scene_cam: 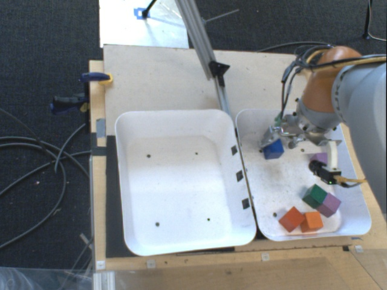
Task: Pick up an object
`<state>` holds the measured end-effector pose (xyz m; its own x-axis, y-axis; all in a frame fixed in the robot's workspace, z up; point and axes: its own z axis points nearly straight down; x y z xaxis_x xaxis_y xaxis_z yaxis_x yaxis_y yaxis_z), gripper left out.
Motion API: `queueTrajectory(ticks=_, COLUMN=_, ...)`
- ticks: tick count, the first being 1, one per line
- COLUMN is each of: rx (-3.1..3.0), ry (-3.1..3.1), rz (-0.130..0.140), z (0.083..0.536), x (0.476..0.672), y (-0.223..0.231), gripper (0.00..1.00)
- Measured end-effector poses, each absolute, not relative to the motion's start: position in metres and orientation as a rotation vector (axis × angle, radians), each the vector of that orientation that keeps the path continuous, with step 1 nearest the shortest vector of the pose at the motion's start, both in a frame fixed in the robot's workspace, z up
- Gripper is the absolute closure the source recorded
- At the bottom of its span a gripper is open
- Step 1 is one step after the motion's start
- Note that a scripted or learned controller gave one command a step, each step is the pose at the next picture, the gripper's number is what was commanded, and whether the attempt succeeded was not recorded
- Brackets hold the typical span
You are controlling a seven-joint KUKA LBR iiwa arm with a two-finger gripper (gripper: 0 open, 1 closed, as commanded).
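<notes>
Blue cube [273, 149] sits under the pincer [279, 135] in the right bin [357, 222]; grip state unclear, lift apparently not yet done.

Blue clamp [68, 103] at bench edge; cables [36, 162] on dark carpet [42, 41].

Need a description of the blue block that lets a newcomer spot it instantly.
Start at the right bin, the one the arm reaches into. In its upper half, just below the gripper, is the blue block. It is the sole blue piece and lies apart from the green, purple and orange blocks clustered near the bin's lower edge.
</notes>
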<state>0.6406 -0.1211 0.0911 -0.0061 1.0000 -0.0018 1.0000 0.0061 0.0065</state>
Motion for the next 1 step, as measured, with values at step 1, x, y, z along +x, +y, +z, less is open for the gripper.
queueTrajectory(ticks=1, rx=2.207, ry=2.229, rz=0.002, z=0.1023, x=0.6396, y=-0.1208, gripper=1.00)
